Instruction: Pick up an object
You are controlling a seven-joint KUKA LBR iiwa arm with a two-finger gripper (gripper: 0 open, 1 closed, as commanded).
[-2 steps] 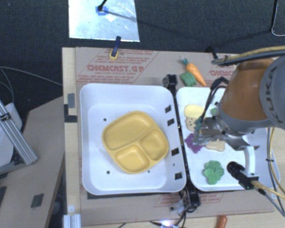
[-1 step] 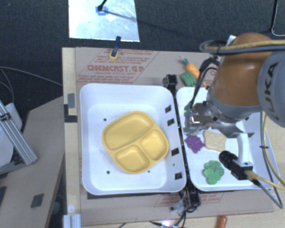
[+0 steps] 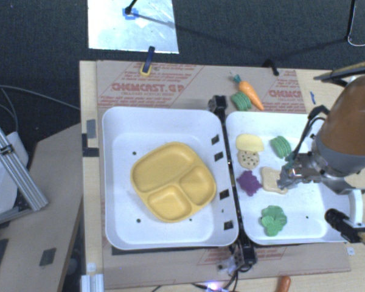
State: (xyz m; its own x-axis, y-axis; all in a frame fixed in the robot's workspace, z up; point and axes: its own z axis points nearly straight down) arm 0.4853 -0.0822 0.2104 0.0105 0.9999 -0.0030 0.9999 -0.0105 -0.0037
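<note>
The right bin [image 3: 304,221] holds several toy foods: a yellow piece [image 3: 250,142], a speckled cookie [image 3: 249,159], a green ridged piece [image 3: 280,145], a purple piece [image 3: 249,182], a beige bread slice [image 3: 270,179] and a green broccoli [image 3: 272,219]. My gripper [image 3: 286,180] reaches in from the right and sits low over the right edge of the bread slice. The arm's grey and orange wrist [image 3: 347,132] covers the bin's right side.
The left bin [image 3: 118,218] holds a yellow divided plate [image 3: 173,180]. A toy carrot [image 3: 250,92] and a green piece [image 3: 241,101] lie on the cardboard behind the right bin. A blue and yellow item [image 3: 148,62] lies at the bench's back.
</note>
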